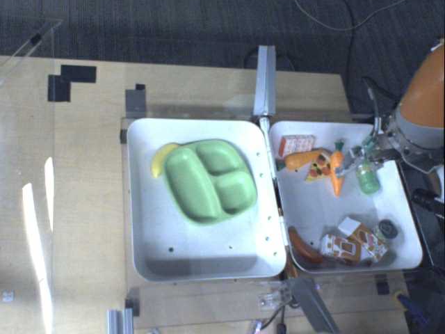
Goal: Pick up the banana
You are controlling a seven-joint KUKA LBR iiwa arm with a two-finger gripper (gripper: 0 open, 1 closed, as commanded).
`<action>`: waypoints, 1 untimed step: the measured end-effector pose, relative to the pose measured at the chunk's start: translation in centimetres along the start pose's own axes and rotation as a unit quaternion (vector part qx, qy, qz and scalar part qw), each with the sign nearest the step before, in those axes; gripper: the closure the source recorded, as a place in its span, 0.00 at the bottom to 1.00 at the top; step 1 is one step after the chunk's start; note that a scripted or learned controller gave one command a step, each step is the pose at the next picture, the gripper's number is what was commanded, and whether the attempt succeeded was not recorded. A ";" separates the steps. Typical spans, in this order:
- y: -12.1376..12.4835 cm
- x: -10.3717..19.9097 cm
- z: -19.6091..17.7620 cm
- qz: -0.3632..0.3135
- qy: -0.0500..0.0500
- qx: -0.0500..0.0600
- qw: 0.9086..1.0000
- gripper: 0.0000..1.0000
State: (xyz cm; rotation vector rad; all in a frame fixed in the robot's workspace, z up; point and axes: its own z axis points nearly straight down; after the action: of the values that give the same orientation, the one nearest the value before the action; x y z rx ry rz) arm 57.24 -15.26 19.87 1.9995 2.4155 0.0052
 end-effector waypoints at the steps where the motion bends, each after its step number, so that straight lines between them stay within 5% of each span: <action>1: -1.0 4.9 10.0 0.026 0.001 0.001 1.000 0.00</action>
State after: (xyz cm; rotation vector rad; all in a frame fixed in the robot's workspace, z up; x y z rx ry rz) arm 55.38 -10.66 9.81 2.0635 2.3652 0.0039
